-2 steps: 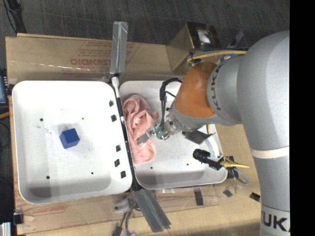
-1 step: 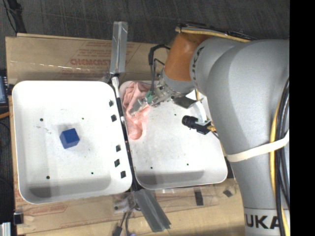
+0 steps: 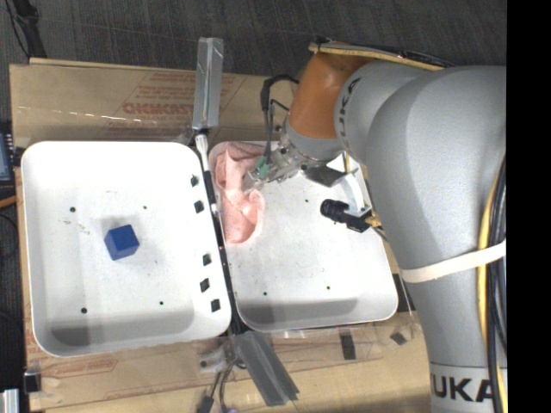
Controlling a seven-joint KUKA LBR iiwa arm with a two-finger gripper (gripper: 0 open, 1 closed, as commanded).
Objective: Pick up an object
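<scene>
A crumpled pink cloth (image 3: 236, 193) lies in the right bin (image 3: 310, 299), bunched against its left wall near the back. My gripper (image 3: 263, 172) is down at the cloth's upper right edge, touching or just above the fabric. A small blue cube (image 3: 121, 241) sits alone in the left bin (image 3: 112, 325), left of its middle and far from the gripper.
The grey arm with its orange band (image 3: 314, 101) covers the back right part of the right bin. A metal divider bar (image 3: 207, 93) stands behind the gap between the bins. Cardboard (image 3: 103, 101) lies under the bins.
</scene>
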